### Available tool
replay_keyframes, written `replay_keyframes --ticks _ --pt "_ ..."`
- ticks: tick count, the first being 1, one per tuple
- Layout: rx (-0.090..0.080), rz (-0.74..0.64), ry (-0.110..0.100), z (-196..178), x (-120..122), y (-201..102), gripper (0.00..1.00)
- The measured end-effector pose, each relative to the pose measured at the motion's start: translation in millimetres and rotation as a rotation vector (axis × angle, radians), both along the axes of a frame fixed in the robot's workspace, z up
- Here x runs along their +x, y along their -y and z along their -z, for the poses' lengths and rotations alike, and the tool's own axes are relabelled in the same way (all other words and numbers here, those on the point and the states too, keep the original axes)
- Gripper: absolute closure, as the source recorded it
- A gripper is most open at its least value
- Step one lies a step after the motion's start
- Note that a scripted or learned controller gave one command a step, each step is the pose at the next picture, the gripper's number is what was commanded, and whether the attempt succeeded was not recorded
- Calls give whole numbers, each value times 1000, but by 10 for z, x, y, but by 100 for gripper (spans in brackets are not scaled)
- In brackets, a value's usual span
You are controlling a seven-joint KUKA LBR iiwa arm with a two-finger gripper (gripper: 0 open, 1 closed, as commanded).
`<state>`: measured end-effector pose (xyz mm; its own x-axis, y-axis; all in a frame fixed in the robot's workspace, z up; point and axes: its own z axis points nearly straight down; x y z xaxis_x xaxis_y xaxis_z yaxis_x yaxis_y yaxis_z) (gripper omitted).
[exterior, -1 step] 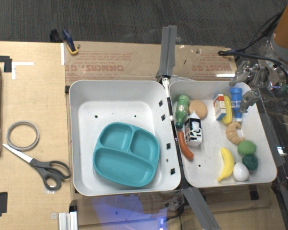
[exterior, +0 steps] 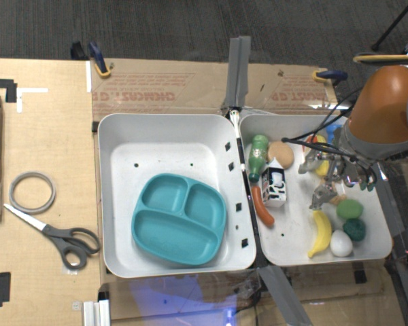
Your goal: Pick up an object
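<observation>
The bench point(exterior: 41, 114) fills the left and centre of the frame, and two shallow white bins rest on it side by side. The left bin point(exterior: 115, 141) sits at centre frame and holds a teal divided plate point(exterior: 180, 217), tilted toward the bin's lower right. The right bin point(exterior: 285, 246) sits at right of centre and holds the graspable objects. The arm point(exterior: 387, 107) enters at the upper right, its orange band above the bin's upper right corner. The gripper point(exterior: 330, 178) hangs over the middle of the right bin; whether its fingers are apart or closed cannot be told, and no object is seen between them. Against the right bin's left wall lie a green bottle point(exterior: 259, 153) and, lower down, a red sausage-shaped item point(exterior: 262, 208). Just right of these, a black-and-white carton point(exterior: 275, 185) lies below a tan egg-shaped object point(exterior: 282, 153). In the bin's lower right, a banana point(exterior: 319, 231) lies beside a white egg-shaped object point(exterior: 341, 244), with a dark green round item point(exterior: 355, 229) and a lighter green one point(exterior: 349, 208) above it. On the bench at lower left of the frame lie scissors point(exterior: 58, 235) with grey handles, and a tape ring point(exterior: 32, 191) lies just above them.
</observation>
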<state>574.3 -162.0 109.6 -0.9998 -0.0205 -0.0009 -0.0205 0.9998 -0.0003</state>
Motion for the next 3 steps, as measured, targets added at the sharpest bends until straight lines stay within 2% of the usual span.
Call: replay_keyframes --ticks 1,2,3 --pt "0 133 4 167 400 321 0" --pt "0 194 2 169 -338 601 0" --pt "-5 194 20 126 -681 608 0"
